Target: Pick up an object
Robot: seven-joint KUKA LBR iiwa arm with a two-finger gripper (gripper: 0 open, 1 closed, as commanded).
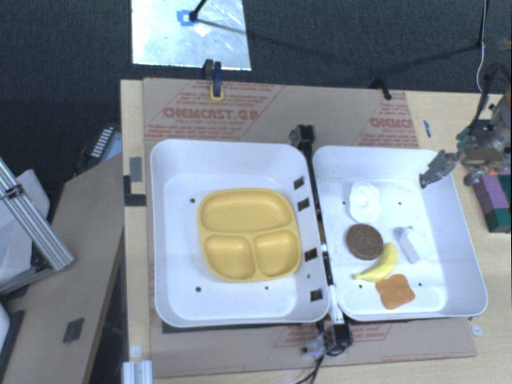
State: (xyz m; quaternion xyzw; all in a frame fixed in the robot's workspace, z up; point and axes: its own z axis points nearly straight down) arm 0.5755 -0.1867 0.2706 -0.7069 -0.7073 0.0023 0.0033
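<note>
Yellow banana [378, 266] | right bin [468, 246] (front) | well apart from gripper [438, 169]

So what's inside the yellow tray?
Nothing that I can see: the yellow plastic three-section tray in the left white bin shows bare sections. Whatever lies beneath the tray is hidden. The toy foods sit in the right white bin.
</note>
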